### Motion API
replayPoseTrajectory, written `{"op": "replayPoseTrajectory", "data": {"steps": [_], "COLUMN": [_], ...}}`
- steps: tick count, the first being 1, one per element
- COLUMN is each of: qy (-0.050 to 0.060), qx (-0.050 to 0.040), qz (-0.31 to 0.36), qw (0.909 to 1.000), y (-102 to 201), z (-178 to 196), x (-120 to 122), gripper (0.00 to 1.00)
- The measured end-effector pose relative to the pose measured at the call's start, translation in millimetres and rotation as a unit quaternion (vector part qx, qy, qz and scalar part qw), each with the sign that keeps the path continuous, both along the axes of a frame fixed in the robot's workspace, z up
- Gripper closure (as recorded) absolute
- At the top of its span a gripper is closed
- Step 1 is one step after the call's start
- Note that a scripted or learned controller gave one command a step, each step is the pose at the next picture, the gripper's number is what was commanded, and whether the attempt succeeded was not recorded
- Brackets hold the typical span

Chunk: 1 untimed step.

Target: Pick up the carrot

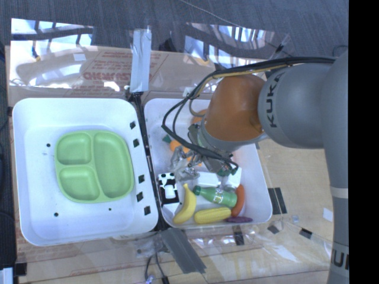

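I had the gripper point(188, 165) low in the right bin point(260, 182), under the orange band point(234, 108) of the arm, and from my seat the metal fingers were a tangle of shine and cable: I could not tell how wide they stood, and I saw nothing caught between them.

Just beside them, toward the bin's left wall, a scrap of orange point(177, 145) peeked out beneath the wrist. Carrot top, maybe, but too hidden for me to call.

My better candidate was the orange-red piece point(239, 196) at the bin's near right, lying beside the green bottle point(214, 195) and touching it or nearly so. That was what I took for the carrot, and it sat apart from the fingers.

Around it: a yellow piece point(212, 216) just below the bottle, a banana point(186, 206) to its left, a black-and-white block point(168, 187) by the divider.

Handling, as I judged it: a toy carrot, light, stiff, smooth plastic, so slippery under metal pads and likely to squirt out if pinched near the taper. I reckoned the grab belonged across the thick middle, fingers straddling the short axis, coming from the side away from the bottle.

Over in the left bin point(29, 158) the green tray point(95, 164) sat alone.
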State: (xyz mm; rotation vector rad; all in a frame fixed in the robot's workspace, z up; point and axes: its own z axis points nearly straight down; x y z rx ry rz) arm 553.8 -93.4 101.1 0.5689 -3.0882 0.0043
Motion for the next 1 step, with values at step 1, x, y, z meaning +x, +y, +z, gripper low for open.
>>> {"op": "replayPoseTrajectory", "data": {"steps": [1], "qy": [-0.005], "qx": [0.0014], "qz": [-0.038], "qw": [0.9993], "y": [28.9], "z": [94.2], "x": [-4.9], "gripper": [1.00]}}
